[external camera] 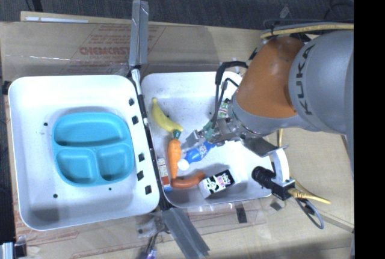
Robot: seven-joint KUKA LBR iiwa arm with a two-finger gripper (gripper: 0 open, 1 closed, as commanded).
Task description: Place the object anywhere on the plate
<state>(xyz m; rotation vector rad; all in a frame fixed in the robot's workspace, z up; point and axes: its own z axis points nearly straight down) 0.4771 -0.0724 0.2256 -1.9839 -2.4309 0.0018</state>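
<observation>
In the left bin's middle sits the blue divided plate [92, 146]; right bin's left edge holds banana [164, 118], carrot [174, 157], sausage [187, 180], all light, smooth, best pinched mid-length; gripper [207, 139] low over them, closure unreadable.

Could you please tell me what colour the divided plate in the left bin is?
Light blue plate, seen in the camera view.

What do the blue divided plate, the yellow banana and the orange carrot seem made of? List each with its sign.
Blue divided plate: likely moulded plastic, matt with a soft sheen; one even colour, rounded compartment walls.
Yellow banana: probably plastic toy food; smooth, evenly coloured skin.
Orange carrot: probably plastic too; smooth, uniformly orange, though too small to tell for sure.
</observation>
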